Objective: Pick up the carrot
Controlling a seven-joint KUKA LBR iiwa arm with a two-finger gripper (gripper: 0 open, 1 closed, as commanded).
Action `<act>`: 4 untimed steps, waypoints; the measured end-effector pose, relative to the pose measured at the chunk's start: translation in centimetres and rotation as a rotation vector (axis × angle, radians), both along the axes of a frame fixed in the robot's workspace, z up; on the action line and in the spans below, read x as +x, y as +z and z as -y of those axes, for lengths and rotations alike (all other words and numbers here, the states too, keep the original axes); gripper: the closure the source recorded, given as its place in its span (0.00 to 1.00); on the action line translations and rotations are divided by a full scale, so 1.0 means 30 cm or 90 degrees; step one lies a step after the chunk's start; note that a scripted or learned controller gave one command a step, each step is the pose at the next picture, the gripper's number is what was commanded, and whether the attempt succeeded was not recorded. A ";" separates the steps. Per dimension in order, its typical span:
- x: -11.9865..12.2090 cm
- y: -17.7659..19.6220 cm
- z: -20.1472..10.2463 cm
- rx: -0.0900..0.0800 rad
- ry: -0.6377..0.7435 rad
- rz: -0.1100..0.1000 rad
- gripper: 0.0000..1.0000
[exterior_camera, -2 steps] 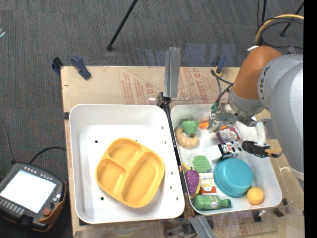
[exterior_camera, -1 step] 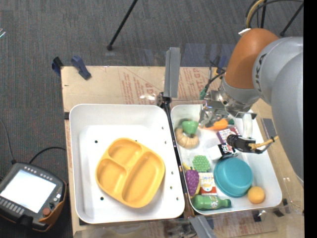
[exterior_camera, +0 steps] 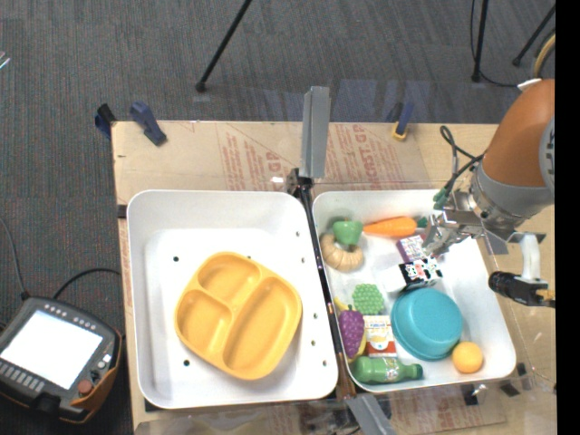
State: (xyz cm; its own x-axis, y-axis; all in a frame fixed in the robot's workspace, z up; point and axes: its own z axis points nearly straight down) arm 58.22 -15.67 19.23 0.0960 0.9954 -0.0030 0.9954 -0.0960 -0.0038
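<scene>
— Inspector: Over which bin?
— Arm: Over the right white bin (exterior_camera: 497,333) my gripper (exterior_camera: 437,240) hovers; whether it is clenched I cannot tell. Just left, apparently untouched, lies the tapered orange carrot (exterior_camera: 390,227) near the far wall.

carrot (exterior_camera: 390,227) lies at the right bin's (exterior_camera: 494,308) far side, behind the bowl (exterior_camera: 426,323).

The arm (exterior_camera: 521,152) reaches in from the right, its orange band uppermost and the grey wrist below it. The gripper (exterior_camera: 441,234) hangs low at the wrist's left end, angled down and leftward, its tip small and blurred.
</scene>
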 end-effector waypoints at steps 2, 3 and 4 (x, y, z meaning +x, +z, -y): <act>0.162 -0.250 -0.008 0.001 -0.077 0.005 0.00; 0.212 -0.333 -0.023 0.000 -0.227 0.005 0.00; 0.216 -0.331 -0.047 0.001 -0.353 0.009 0.00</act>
